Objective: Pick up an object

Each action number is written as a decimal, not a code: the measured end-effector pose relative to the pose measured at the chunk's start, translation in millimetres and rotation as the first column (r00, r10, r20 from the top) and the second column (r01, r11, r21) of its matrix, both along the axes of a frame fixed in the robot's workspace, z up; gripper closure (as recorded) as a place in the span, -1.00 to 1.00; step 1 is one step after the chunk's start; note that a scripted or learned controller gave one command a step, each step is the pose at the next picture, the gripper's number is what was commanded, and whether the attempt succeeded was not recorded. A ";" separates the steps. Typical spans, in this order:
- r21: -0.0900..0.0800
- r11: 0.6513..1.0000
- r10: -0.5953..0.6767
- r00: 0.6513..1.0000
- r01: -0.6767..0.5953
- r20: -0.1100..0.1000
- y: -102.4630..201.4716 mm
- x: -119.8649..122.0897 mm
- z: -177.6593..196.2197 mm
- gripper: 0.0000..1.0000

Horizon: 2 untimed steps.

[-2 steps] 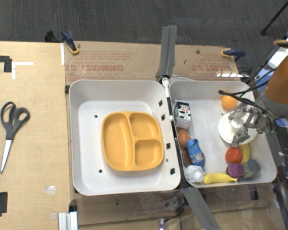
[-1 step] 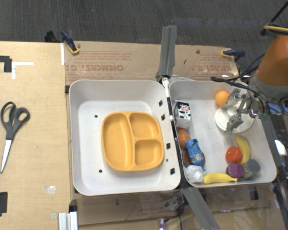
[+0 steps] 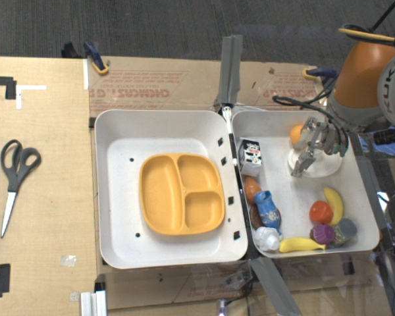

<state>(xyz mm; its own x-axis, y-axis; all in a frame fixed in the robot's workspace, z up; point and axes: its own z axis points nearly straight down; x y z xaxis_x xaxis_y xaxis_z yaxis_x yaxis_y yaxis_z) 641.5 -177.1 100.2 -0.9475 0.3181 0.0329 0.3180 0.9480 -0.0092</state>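
End effector (image 3: 307,151) over white plate (image 3: 324,166), perhaps touching.

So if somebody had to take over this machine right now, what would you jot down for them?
Gripper: over the back of the right bin, above a white dish; nothing seen in its jaws.
Right bin: orange ball, two bananas, red cup, blue bottle, patterned box.
Left bin: yellow divided plate.
Done: nothing lifted.
Left: grasp and raise one object.
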 end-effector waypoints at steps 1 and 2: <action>-0.002 0.974 -0.225 0.973 0.225 0.046 31.5 10.2 -3.0 -1.00; 0.000 0.918 -0.396 0.917 0.397 0.041 -2.4 -91.6 -5.6 -1.00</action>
